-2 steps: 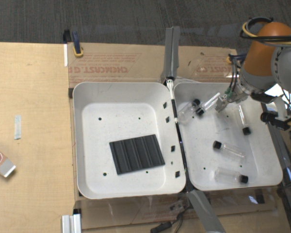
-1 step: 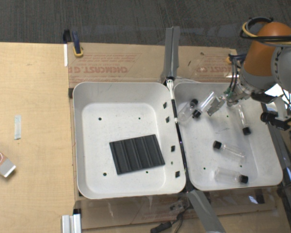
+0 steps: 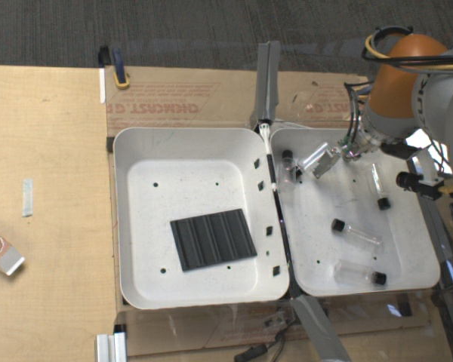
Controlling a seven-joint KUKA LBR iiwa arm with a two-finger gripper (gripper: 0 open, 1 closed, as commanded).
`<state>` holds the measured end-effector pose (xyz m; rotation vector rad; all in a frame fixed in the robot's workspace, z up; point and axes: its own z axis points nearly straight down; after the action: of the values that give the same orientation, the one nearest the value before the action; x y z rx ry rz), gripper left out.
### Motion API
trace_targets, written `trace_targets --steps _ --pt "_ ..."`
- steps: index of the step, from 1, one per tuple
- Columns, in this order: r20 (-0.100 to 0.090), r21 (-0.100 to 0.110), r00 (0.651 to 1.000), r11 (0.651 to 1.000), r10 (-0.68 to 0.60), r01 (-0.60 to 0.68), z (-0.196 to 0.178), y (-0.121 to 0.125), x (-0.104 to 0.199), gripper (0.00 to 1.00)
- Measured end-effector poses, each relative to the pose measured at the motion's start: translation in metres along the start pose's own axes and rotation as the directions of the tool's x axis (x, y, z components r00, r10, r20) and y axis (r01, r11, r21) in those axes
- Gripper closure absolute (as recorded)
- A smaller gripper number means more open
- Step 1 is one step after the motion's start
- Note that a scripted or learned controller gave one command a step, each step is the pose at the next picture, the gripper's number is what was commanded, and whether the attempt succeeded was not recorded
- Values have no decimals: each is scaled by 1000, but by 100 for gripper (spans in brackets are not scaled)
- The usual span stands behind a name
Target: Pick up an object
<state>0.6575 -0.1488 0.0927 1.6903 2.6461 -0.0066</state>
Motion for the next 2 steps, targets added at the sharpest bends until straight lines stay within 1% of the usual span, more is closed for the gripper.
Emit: trace_targets --steps 1,2 --pt "-15 4 1000 1000 -15 15 1 -29 -63 0" --pt "-2 -4 998 998 -58 58 1 -93 -38 0"
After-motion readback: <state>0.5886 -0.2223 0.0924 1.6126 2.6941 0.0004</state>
